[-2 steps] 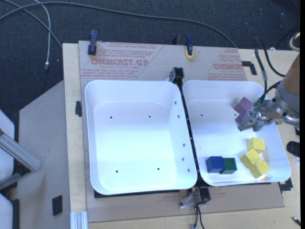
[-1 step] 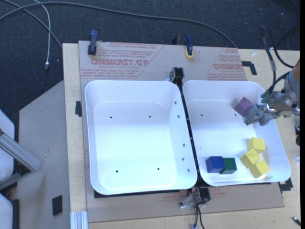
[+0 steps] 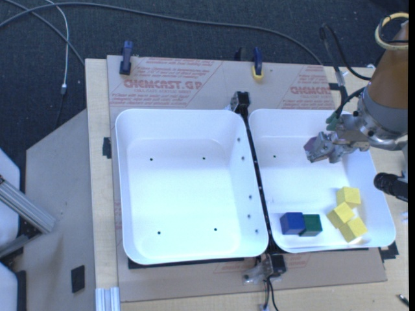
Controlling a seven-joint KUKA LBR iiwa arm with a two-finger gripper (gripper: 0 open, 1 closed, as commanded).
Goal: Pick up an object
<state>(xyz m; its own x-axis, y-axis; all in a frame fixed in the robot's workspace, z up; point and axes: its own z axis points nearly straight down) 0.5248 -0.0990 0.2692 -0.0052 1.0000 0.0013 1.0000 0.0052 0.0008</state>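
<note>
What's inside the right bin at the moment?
In the right bin: a blue block touching a green block, and yellow blocks near the front right corner. The gripper hangs above the bin, covering some floor beneath it.

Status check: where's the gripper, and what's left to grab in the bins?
Gripper over right bin, upper part, nothing seen in it. Blue block, green block, yellow blocks along near edge. Nothing in the way.

Even, fairly bright overhead light; both bins [image 3: 188, 118] glare near-white, faint shadows along their walls; picture slightly soft and grainy; dark floor [image 3: 194, 18] underexposed.
</note>
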